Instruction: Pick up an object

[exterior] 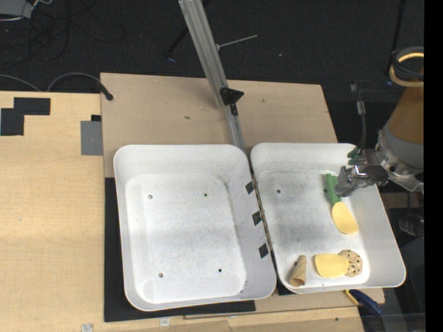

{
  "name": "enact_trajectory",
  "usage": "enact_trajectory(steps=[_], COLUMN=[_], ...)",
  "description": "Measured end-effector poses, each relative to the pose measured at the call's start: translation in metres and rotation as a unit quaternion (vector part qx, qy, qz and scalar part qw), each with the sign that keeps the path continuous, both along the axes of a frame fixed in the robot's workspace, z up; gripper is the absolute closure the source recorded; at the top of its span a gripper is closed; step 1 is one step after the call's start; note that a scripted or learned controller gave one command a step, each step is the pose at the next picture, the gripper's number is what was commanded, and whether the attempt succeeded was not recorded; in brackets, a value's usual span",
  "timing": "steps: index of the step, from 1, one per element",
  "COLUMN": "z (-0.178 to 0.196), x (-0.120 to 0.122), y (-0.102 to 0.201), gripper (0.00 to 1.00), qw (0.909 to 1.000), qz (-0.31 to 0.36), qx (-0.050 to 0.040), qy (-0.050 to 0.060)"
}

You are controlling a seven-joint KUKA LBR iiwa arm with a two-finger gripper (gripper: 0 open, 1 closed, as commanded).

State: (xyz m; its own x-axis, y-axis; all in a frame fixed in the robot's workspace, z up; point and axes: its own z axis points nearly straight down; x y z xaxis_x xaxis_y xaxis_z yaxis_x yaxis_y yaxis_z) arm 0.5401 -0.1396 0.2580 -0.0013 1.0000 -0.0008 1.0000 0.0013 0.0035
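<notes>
Objects first, nearest you: in the right bin (387, 272), at its 6 o'clock edge, you have a cone (298, 270), a yellow slab (329, 265) and a cookie (351, 262) touching it. Farther up, a yellow oval (344, 218). Now the gripper (349, 179), at the bin's 3 o'clock rim, and the green piece (331, 187) lies just at its 8 o'clock, long axis running 12 to 6. You can't tell whether the gripper is open or closed. Left bin (131, 185) sits beside it on the tabletop (277, 109).
</notes>
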Motion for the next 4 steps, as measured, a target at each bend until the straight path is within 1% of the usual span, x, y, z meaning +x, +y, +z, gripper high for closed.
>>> enact_trajectory(steps=[1, 2, 3, 4], z=[-0.004, -0.017, -0.023, -0.015], x=[0.020, 0.047, 0.074, 0.092], y=[0.059, 0.104, 0.157, 0.209], gripper=[1.00, 1.00, 1.00, 1.00], qw=[1.0000, 1.0000, 1.0000, 1.0000], qz=[0.002, 0.001, 0.002, 0.001], qx=[0.0015, 0.0010, 0.0011, 0.0012], qy=[0.003, 0.003, 0.002, 0.002])
